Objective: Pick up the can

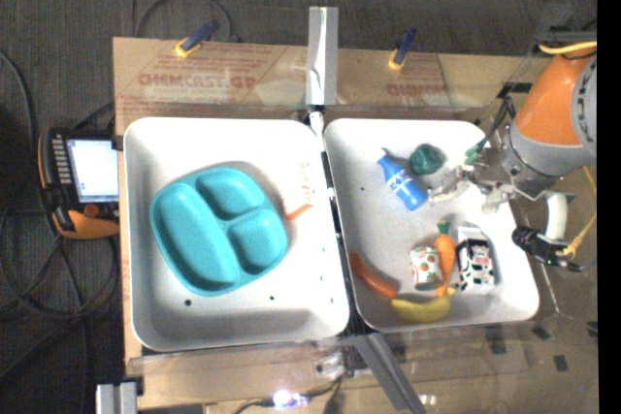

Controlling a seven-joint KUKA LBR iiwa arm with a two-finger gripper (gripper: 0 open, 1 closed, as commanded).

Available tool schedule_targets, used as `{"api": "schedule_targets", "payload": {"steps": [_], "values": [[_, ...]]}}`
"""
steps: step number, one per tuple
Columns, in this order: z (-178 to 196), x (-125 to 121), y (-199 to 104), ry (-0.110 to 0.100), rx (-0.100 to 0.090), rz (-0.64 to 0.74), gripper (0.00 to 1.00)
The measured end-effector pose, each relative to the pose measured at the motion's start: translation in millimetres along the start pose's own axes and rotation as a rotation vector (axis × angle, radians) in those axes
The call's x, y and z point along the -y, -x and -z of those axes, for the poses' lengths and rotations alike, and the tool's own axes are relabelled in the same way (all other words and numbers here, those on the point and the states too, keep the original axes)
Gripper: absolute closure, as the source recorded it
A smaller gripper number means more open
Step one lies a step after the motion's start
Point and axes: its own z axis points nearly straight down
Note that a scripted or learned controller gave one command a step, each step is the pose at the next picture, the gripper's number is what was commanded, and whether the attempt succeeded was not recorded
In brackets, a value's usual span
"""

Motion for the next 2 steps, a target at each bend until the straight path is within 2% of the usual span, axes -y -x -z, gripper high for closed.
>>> {"api": "schedule_targets", "payload": {"steps": [1,2], "values": [[-44.4,63.4,-64.7,0.022,0.003,-0.149,0.0],[-44.5,97.9,-84.6,0.024,-0.004,-0.412,0.0]]}}
